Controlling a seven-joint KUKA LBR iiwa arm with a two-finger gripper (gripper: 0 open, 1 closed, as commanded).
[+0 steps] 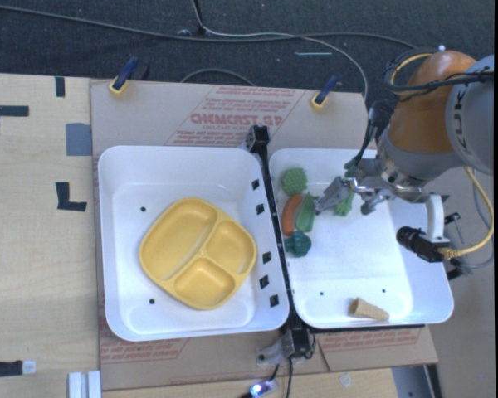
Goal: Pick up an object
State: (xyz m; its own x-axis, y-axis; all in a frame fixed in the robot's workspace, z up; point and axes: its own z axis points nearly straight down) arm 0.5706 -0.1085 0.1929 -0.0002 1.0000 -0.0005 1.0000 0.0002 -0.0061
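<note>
My gripper hangs low over the upper middle of the right bin, its fingers spread apart. A small green piece lies between the two fingers, closer to the left one; the jaws are not closed on it. To the left, along the bin's left wall, sit a green broccoli-like toy, an orange carrot, a green pod and a teal piece. A tan bread-like wedge rests near the bin's front edge.
The left bin holds a yellow divided plate. A black divider with clips runs between the bins. The arm's grey body and orange band overhang the right bin's back right corner, with cables trailing at the right.
</note>
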